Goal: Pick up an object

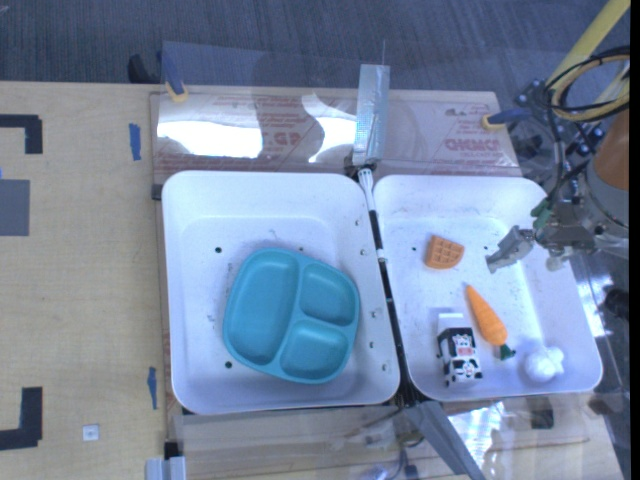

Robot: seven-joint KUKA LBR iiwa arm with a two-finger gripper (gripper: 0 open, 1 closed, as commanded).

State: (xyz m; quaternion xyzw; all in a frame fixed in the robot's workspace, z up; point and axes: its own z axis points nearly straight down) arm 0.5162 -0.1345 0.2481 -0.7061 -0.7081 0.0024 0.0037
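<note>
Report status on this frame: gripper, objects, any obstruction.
Gripper over right bin, nothing seen held. Waffle, carrot, milk carton, white ball all lying loose. Blue divided plate in left bin. No obstruction.

An orange waffle-shaped toy [444, 252] is lying flat in the right bin [400, 268], toward its upper middle. Below it, an orange carrot [486, 316] with a green tip is resting at a slant, tip pointing lower right. A small black-and-white carton [458, 354] is sitting just left of the carrot, near the bin's front. A white, roundish object [543, 364] is lying in the front right corner.
</note>
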